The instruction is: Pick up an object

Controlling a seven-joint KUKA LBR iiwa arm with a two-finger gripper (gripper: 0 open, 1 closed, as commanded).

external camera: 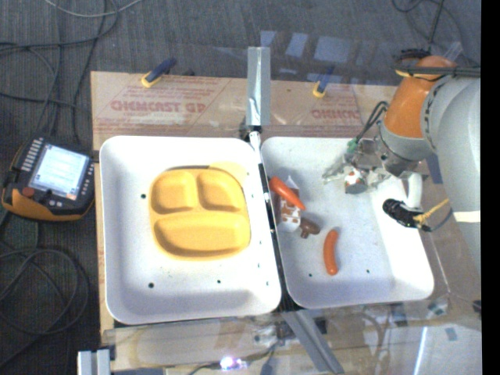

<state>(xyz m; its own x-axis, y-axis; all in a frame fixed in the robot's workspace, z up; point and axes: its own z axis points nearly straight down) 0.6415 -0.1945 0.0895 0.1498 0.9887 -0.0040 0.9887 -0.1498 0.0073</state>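
In the right bin (406,280), my gripper (355,175) hangs low over the upper right part of the floor, its fingers spread apart. A small red and white object (353,181) lies on the floor between them, and neither finger clearly touches it. Further left lie an orange carrot-shaped piece (285,192), a small white and brown object (297,222) and an orange-red sausage (331,251).
The left bin (125,287) holds a yellow divided tray (200,212). A raised divider (269,217) separates the two bins. A black fitting with a yellow cable (402,211) hangs off the arm near the right bin's right wall. A handheld pendant (53,178) lies left of the bench.
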